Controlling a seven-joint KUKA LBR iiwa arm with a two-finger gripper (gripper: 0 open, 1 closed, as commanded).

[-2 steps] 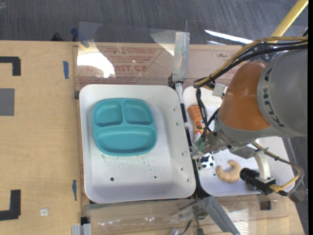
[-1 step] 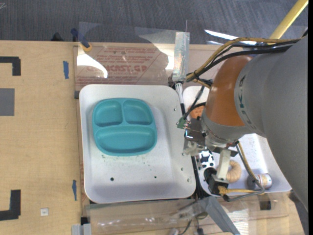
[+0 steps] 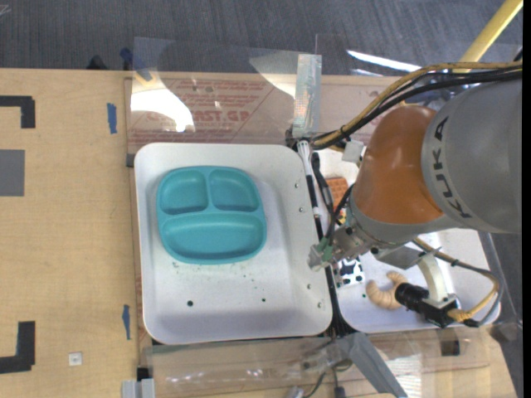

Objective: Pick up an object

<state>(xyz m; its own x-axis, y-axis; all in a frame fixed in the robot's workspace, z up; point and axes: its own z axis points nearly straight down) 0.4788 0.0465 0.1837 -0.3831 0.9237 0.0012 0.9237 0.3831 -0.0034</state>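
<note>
A teal divided plate (image 3: 211, 214) lies flat in the back half of the left bin (image 3: 166, 305). My gripper (image 3: 329, 253) hangs low over the divider between the two bins, at the left edge of the right bin (image 3: 373, 317), under the orange band of the arm (image 3: 398, 172). A small tan, curved object (image 3: 381, 292) lies in the right bin just right of the gripper. An orange patterned thing (image 3: 336, 191) shows behind the gripper, partly hidden by the arm. A small black-and-white item (image 3: 351, 274) sits right below the gripper.
The arm covers most of the right bin. A clear plastic wall (image 3: 249, 89) stands behind the bins. Brown board (image 3: 58, 222) lies left of the left bin. Small dark specks dot the left bin's front floor.
</note>
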